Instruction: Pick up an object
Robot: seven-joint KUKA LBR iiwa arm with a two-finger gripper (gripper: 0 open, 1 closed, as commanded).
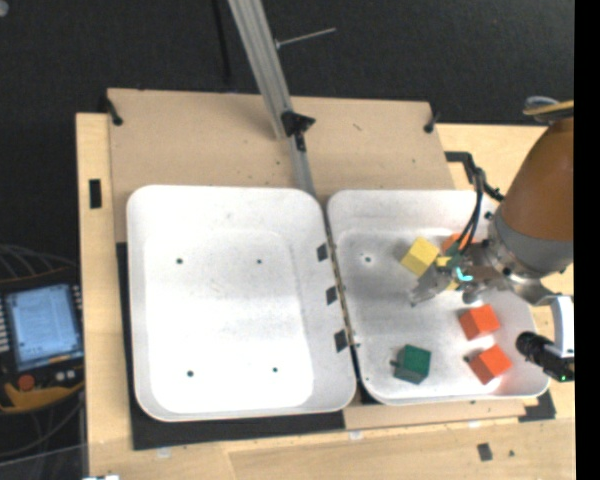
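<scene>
Our gripper (pixel 432 286) hangs low over the right bin (pixel 380 208), just beside the yellow block (pixel 418 256). We cannot tell how wide it is open, and we see nothing held in it.

We think the yellow block is the one to grab, since it is closest. It sits near the back edge of the right bin, about the middle of that edge. It looks like a small hard cube, likely light, and it should not squash or break. Its flat sides look smooth, so it may slip if we pinch a corner. We should squeeze two flat sides that face each other. It has no long side, since all its sides look the same. It is turned so a corner points at the front edge.

Two orange blocks (pixel 478 321) (pixel 488 364) lie near the right edge. A green block (pixel 412 363) sits by the front edge. The left bin (pixel 160 218) is next to this one.
</scene>
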